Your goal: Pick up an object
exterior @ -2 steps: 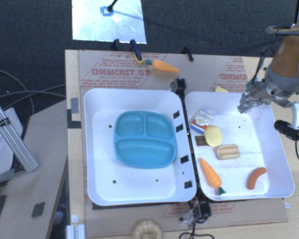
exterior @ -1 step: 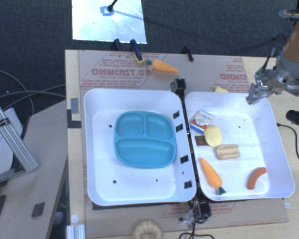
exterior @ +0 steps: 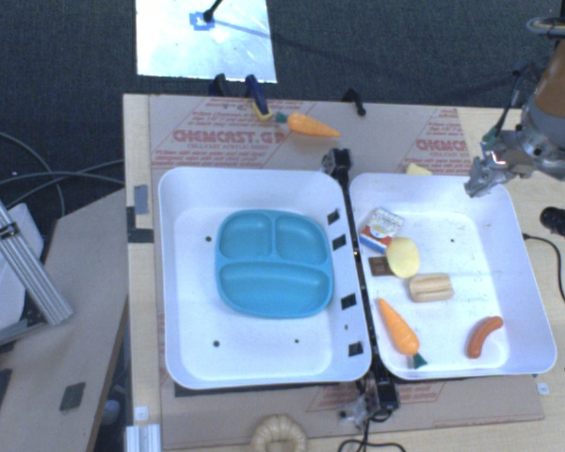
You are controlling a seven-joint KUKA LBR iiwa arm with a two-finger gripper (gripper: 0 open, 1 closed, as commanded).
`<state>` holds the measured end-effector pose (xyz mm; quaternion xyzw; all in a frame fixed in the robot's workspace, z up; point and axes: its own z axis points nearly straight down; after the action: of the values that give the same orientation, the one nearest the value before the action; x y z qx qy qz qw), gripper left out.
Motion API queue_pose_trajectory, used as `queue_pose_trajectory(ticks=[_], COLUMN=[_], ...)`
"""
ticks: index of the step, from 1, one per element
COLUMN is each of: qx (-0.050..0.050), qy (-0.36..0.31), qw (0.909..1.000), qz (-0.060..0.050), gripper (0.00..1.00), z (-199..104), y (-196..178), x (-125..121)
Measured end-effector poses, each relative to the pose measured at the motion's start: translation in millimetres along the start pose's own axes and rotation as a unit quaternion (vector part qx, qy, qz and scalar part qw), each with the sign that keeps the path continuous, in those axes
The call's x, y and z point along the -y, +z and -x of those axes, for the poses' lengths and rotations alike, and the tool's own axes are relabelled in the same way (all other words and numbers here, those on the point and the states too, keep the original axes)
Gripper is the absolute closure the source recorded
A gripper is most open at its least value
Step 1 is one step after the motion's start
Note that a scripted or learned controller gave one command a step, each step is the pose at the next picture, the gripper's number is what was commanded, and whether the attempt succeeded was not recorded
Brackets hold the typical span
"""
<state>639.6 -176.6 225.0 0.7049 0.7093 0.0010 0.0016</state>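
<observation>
The gripper (exterior: 482, 179) sits at the upper right of the frame, above the far right corner of the right bin (exterior: 527, 252). Whether it is open or closed cannot be told from this view; nothing is seen in it.

Candidate objects lie in the right bin, left of and below the gripper in the frame:
- a crinkled packet (exterior: 384, 222) near the bin's upper left;
- a yellow potato-shaped piece (exterior: 403, 257) just below it, touching or nearly touching a small brown block (exterior: 379, 266);
- a tan bread roll (exterior: 430, 287) just beside the yellow piece;
- an orange carrot (exterior: 397, 324) toward the lower left;
- a sausage (exterior: 484, 336) at the lower right, apart from the rest.

The left bin (exterior: 184, 252) holds a blue divided plate (exterior: 273, 262). A second carrot (exterior: 308, 125) lies on the board beyond the bins.

Likely faults:
1. Descent from the present position risks striking the bin rim or closing on bare floor.
2. In the cluster, the packet, yellow piece and roll lie close; a finger may land on a neighbour and push the target away.
3. Rounded items such as the sausage may roll out on closing.
</observation>
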Motion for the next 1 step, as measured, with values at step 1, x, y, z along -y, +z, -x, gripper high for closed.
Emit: queue_pose_trajectory(ticks=[1], qx=[-0.001], qy=[-0.001], qw=[1.0000], qz=[-0.001], gripper=[1.00], z=[-50.8], y=[-11.0], x=[14.5])
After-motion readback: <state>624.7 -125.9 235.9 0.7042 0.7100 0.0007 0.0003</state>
